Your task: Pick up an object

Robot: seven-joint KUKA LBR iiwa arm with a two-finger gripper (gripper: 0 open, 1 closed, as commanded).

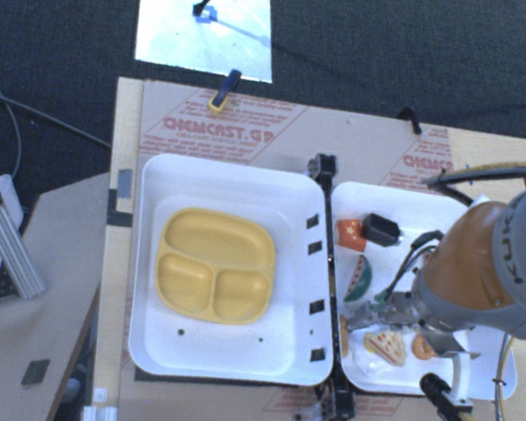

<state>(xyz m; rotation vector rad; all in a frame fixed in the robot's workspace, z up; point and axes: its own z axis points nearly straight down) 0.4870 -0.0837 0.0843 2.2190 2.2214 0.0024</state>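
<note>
- Tabletop (254,124) covered with a printed cardboard sheet, carrying two shallow white bins side by side, their inner walls touching along a dark clipped seam.
- Left bin (181,181) holds a yellow divided tray (216,265), lying flat near its middle, with one long compartment toward the far side and two smaller ones toward the near side.
- Right bin (406,200) holds several small things: a red block (352,234) near the far-left corner, a black object (381,231) touching or just beside it on the right, and a watermelon slice (360,278) closer to the camera, next to the seam.
- A wedge of yellow cheese with holes (386,345) lies near the bin's near wall; an orange-brown rounded piece (424,348) sits just to its right.
- Arm (483,268), grey with an orange band, reaches in from the right and covers much of the right bin.
- End effector (379,312) is low over the right bin, between the watermelon slice and the cheese wedge; it is metallic and partly hidden under the wrist, and whether its fingers are spread or pressed together cannot be told.
- Nothing can be seen pinched in it; the cheese wedge lies just beside it on the bin floor.
- A blue and yellow clamp (225,91) sits at the tabletop's far edge.
</note>
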